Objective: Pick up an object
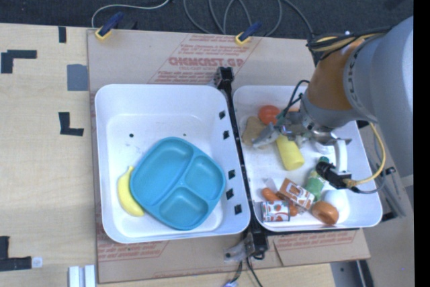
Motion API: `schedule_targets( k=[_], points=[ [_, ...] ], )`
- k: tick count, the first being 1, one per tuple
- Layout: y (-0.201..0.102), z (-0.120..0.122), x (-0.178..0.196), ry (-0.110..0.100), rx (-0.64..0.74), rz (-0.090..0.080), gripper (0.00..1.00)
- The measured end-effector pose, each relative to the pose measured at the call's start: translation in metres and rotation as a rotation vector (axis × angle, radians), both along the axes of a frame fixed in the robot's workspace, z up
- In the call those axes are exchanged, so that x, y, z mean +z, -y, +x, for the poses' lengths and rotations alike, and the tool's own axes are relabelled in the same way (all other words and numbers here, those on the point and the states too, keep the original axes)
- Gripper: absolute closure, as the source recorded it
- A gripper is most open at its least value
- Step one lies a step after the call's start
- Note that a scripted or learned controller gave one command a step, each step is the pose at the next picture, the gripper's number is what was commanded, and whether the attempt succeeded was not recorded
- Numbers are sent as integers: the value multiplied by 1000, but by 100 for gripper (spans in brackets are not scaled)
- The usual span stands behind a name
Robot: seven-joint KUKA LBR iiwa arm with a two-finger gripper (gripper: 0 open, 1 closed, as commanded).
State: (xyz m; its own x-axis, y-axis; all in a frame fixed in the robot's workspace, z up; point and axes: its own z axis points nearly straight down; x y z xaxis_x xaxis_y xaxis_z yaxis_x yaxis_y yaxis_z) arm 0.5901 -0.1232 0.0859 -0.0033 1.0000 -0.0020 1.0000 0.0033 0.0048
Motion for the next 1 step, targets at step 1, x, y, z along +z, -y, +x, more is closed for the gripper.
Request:
schedule_targets(
  k=[1],
  points=[
    [0,-2,11,1,-2,-1,100]
  ],
)
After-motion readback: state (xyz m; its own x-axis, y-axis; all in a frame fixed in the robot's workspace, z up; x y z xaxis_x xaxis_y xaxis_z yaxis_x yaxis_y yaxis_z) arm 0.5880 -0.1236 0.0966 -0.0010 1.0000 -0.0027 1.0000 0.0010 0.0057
